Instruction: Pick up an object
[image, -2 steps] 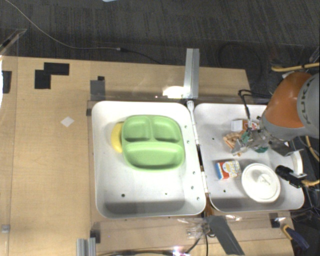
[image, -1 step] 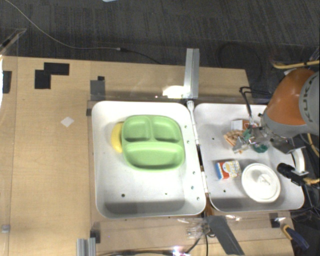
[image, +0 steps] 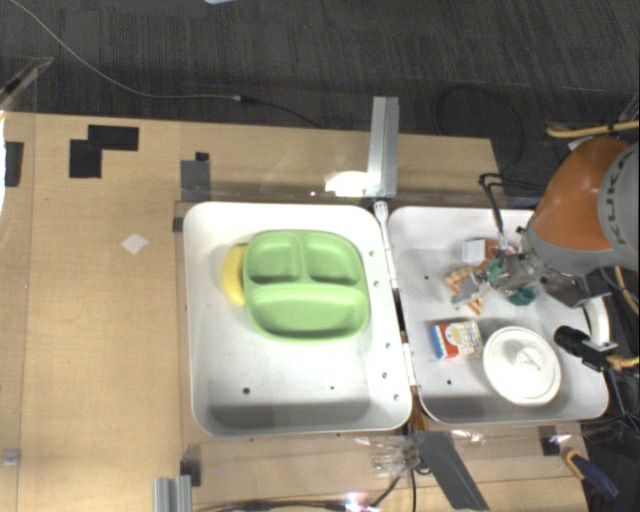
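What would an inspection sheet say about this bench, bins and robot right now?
Surface: wooden bench bearing left bin and right bin.
Job's things: green divided tray over a yellow item in left bin; white round lid, small packet and mixed small pieces in right bin.
Clutter: black tape marks.
Grippers: tool low over the small pieces.
Cables: thin cable on dark floor.
Surroundings: metal post.

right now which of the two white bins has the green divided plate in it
The left bin. It holds the green divided plate with a yellow object tucked beside it; the right bin has the round white lid.
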